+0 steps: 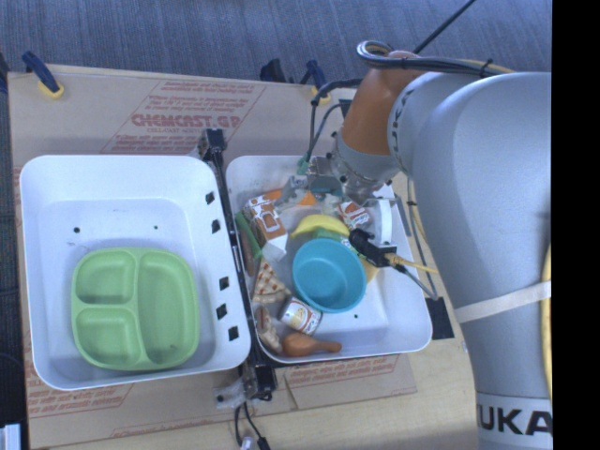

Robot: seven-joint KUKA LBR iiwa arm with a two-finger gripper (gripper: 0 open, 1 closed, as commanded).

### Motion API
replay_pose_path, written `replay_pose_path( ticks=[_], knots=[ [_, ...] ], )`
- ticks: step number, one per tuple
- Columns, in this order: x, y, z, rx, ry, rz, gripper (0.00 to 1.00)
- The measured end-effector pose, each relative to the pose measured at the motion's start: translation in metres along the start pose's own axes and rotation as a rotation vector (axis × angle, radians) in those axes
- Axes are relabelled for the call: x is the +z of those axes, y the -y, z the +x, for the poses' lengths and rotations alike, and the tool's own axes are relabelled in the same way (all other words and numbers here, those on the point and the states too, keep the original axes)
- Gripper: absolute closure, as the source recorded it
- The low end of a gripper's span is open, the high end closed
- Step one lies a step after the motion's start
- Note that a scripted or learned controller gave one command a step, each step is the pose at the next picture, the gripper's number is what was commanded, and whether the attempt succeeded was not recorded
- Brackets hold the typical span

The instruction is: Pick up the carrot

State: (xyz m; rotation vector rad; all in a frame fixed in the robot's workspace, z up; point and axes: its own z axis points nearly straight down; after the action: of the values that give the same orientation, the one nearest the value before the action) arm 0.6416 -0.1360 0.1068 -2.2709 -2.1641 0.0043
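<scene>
The grey robot arm with the orange band (pixel 441 129) reaches over the far edge of the right white plastic bin (pixel 412 331). Its black gripper (pixel 339 186) hangs low over the pile there. I cannot tell if the gripper is open or closed.

The carrot is hard to pick out. I think it is the long orange-brown toy (pixel 309 345) lying at the near edge of the right bin, well apart from the gripper. A small orange bit (pixel 305 198) by the far edge, just beside the gripper, could be it too.

The bin is very full. A round blue plastic bowl (pixel 328 275) sits in the middle, touching a yellow toy (pixel 319 225), and a small labelled can (pixel 300 317) lies near the orange-brown toy. The gripper may grab the wrong thing, or bump the bowl and push things about. A smooth toy may slip out.

The left white bin (pixel 37 172) holds a green plate with three parts (pixel 136 307).

Red letters on the brown cardboard sheet (pixel 183 120) under the bins say "CHEMCAST GP". White letters low on the arm say "UKA", likely KUKA. The little labels in the bin are too small to read.
</scene>
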Motion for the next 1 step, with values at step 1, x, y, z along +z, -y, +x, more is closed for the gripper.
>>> replay_pose_path(
  ticks=[1],
  knots=[
    [-0.0237, -0.0177, -0.0427, 0.110, 0.006, 0.000, 0.00]
  ],
)
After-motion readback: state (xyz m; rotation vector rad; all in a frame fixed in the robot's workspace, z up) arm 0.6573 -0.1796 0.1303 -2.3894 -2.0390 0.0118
